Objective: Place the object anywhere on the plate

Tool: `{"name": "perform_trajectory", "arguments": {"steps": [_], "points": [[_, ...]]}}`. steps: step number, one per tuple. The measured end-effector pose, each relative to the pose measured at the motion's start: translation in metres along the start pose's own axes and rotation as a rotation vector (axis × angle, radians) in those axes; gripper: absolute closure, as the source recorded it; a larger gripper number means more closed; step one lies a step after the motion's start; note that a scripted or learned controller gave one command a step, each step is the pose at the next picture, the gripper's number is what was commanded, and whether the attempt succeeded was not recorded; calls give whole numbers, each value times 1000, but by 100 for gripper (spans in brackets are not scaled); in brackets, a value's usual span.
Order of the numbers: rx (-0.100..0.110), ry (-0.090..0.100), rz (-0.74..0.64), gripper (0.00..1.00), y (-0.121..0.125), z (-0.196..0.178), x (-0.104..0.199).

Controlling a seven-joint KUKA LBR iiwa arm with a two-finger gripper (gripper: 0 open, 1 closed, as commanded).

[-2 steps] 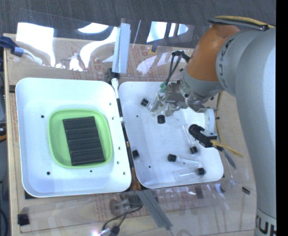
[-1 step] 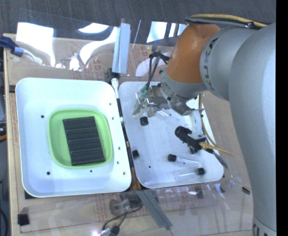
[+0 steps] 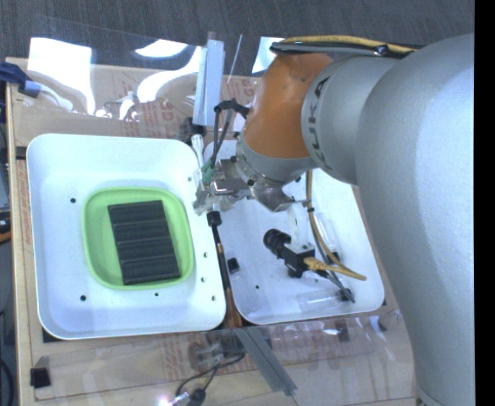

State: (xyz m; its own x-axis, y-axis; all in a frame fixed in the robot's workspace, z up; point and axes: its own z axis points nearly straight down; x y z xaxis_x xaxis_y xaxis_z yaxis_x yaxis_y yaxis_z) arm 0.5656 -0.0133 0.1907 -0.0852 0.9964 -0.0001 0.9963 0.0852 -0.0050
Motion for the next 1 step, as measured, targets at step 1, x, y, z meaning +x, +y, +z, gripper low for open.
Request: {"name": "perform_trajectory", "arguments": {"steps": [1], "points": [[0, 0, 1, 0, 0, 0, 0]]}}
